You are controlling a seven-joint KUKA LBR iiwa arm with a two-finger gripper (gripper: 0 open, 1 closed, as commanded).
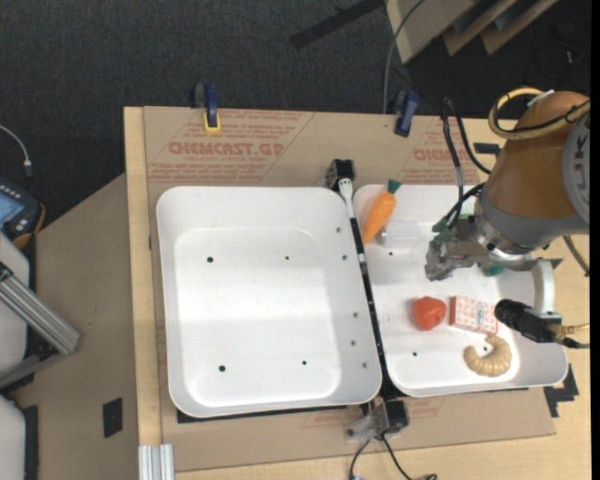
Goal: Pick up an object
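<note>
Grey tool (448,260) partly hidden beneath its orange-banded wrist (530,178)

A dark grey carpeted floor (141,47) surrounded the tabletop (145,281), whose light wood surface was covered by a brown cardboard sheet (281,141) printed with red lettering and held at its far edge by two blue clamps (208,103), one near the left corner and one toward the right. A length of aluminium rail (37,314) lay at a slant beside the tabletop's left side, near a dark device with a lit screen (14,211), while wooden boards (469,28) and a black cable (398,47) showed at the top right. The lighting was even and bright, with soft shadows.
</note>
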